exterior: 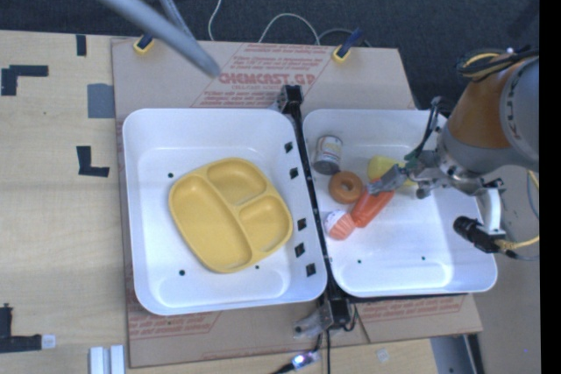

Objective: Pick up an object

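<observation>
Over the right bin (456, 271), the pincer (392, 178) hovered just above the carrot (365, 211), beside a yellow fruit (379, 165) and doughnut (347, 187); its finger spread could not be told.

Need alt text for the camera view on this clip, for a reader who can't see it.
A grey arm with an orange band reaches from the right into the right bin, its gripper low beside a yellow object and an orange carrot-like toy, near a brown ring and small can. The left bin holds a yellow divided plate.
</observation>
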Robot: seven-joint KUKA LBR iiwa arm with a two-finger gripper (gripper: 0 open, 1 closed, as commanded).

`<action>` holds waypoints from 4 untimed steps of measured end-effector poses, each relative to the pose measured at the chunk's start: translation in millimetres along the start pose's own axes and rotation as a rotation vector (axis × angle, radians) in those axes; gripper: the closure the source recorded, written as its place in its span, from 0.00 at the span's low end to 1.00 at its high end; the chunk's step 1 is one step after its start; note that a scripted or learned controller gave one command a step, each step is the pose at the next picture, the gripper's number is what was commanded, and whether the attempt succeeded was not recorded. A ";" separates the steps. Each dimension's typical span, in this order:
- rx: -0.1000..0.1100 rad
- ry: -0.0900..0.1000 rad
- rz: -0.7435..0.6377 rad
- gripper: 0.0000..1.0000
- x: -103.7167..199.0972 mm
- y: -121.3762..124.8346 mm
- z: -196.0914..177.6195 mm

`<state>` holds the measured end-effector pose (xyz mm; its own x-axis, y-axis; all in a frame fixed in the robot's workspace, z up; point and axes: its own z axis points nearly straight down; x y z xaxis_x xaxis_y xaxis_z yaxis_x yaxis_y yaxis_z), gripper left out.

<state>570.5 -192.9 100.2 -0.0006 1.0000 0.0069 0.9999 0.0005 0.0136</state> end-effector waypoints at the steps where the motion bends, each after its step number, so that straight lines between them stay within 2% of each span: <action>1: -0.019 -0.003 -0.006 1.00 2.1 6.8 -19.5; 2: 0.010 -0.008 -0.003 1.00 11.5 14.1 -68.8; 3: 0.009 -0.008 -0.002 1.00 12.2 16.1 -122.0; 4: 0.016 -0.006 -0.003 1.00 55.1 -1.9 -118.7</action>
<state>566.9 -138.7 219.2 -0.0037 1.0000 0.0005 1.0000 0.0037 -0.0022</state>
